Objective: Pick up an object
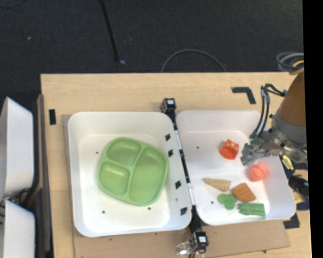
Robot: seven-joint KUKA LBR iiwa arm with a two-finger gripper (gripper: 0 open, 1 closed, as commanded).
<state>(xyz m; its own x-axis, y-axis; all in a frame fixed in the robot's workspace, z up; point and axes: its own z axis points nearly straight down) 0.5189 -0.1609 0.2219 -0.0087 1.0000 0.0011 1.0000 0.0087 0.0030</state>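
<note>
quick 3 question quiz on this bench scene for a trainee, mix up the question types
1. True or false: the green plate lies in the same bin as the red block.
2. Multiple choice: which thing lies nearest the gripper? A) the pink ball B) the green plate C) the tan wedge
3. Fill in: the green plate is split into ___ compartments.

Key
1. False. The plate is alone in the left bin; the block is in the right bin.
2. A
3. three
</note>
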